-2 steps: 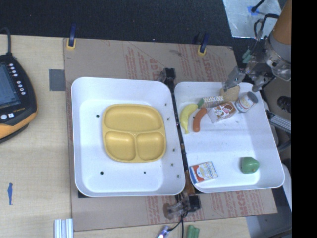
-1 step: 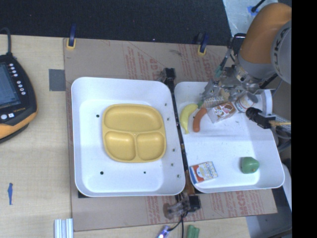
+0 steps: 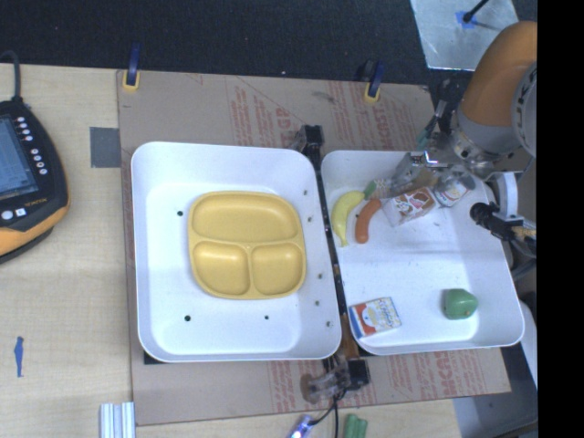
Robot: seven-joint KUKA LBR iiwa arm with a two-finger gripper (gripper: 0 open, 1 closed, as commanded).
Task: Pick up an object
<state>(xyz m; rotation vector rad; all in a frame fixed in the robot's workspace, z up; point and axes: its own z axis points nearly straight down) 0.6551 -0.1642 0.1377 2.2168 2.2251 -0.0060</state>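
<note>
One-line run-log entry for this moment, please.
grey gripper: over right white bin, far end | beneath: clear snack packet | hold: unconfirmed | green round object: untouched

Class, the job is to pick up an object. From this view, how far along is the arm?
Done: the gripper has reached the right bin, at its far end by the small packet. In hand: nothing visibly lifted; the packet, sausage, banana, carton and green object all lie in the bin. Left: grasp one and lift it.
</note>
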